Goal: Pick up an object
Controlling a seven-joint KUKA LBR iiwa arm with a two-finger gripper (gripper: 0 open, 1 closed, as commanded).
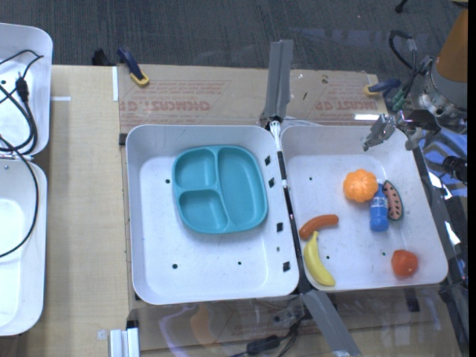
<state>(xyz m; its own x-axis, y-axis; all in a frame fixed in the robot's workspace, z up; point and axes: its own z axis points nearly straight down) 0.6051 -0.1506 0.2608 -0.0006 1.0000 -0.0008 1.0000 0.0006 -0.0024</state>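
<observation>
Here the gripper (pixel 394 134) hovers spread and empty at the right bin's (pixel 327 138) far corner; the orange (pixel 360 186) lies nearest, just toward the camera.

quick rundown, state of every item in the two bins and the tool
tool: above the right bin's far right corner, holding nothing, fingers spread
teal plate: flat in the left bin, nothing on it
orange: resting in the right bin
blue bottle: lying down, beside the watermelon slice
sausage: lying flat
banana: lying flat, near the sausage
tomato: sitting alone near the bin's near right corner
</observation>
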